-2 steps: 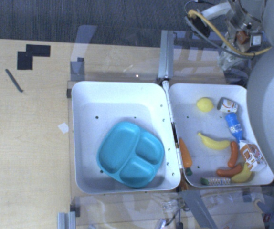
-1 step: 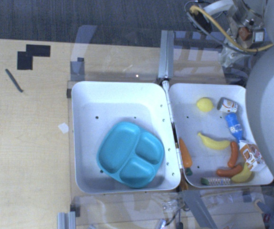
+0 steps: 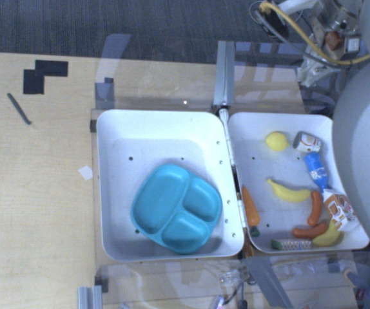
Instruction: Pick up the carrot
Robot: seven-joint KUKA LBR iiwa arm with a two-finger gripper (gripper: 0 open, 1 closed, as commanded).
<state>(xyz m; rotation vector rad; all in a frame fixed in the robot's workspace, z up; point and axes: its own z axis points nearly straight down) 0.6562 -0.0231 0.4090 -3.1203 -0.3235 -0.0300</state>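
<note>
While your hand (image 3: 330,40) sits at upper right, its opening impossible to tell; the carrot (image 3: 251,210) lies well below-left, against the right bin's (image 3: 288,122) left wall.

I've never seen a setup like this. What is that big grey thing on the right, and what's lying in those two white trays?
One camera looks down at a slant on a wooden bench. The grey bulk is a robot arm reaching in from the right. Its job is to pick up the carrot, which lies untouched at the left edge of the right bin. That bin also holds a lemon, a banana, a blue bottle, sausages and small packets. The left bin holds a blue divided plate.
</note>
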